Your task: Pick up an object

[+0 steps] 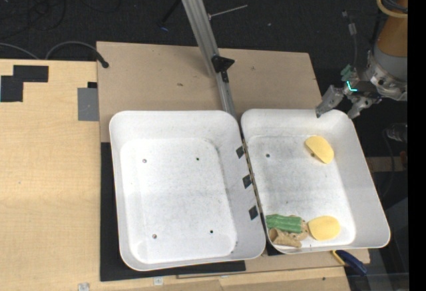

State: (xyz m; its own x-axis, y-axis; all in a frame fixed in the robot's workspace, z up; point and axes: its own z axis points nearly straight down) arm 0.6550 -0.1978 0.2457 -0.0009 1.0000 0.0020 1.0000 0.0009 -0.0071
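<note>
while the grey two-finger gripper (341, 103) hangs over the far right corner of the right shallow white bin (359, 170), its jaws are seen spread with nothing between them. a slanted grey metal rail (203, 33) is set behind the bins. a rounded yellow piece (319, 148) lies near that corner; a second yellow rounded piece (324, 228), a green toy (285, 222) and a tan object (287, 238) are clustered at the near edge. the left shallow white bin (176, 186) rests on a brown board (166, 76).
</note>
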